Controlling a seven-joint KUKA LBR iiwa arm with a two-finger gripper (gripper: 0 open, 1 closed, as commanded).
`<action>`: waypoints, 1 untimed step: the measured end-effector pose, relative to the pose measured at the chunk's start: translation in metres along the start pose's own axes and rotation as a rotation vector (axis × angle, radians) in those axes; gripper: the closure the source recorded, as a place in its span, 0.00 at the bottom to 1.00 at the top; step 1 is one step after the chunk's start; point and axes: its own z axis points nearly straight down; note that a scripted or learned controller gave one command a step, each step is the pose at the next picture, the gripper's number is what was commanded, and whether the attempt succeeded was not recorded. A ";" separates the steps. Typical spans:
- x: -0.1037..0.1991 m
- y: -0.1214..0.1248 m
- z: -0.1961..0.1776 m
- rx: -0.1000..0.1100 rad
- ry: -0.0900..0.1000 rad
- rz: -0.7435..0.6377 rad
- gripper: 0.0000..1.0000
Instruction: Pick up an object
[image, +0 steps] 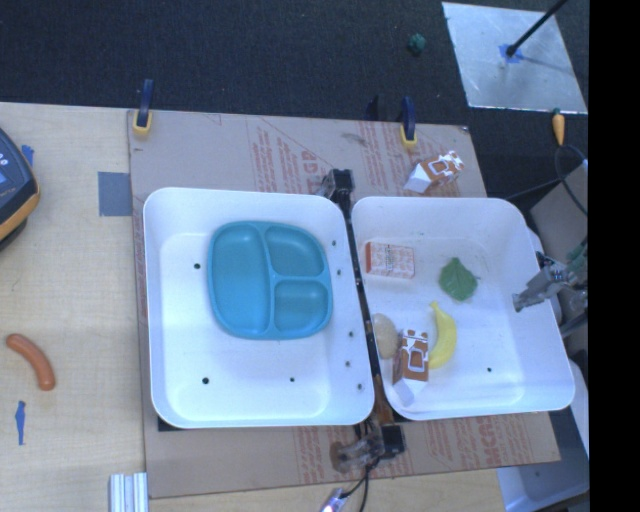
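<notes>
Your claw sits at the right bin's far edge; you can't tell its state from here. Crowding that bin are a green leaf, an orange-labelled packet and a small carton. The banana, yellow and curved, touches the carton.

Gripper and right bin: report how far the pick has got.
Done: nothing looks picked yet. The banana, the green leaf-shaped piece, the flat orange-and-white packet and the small carton all lie on the floor of the right bin. In hand: the gripper sits at that bin's right rim with nothing visible between its fingers. Left: reach in, close on one item, lift it.
</notes>
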 end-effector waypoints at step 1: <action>0.035 0.007 0.169 0.002 0.000 -0.001 0.00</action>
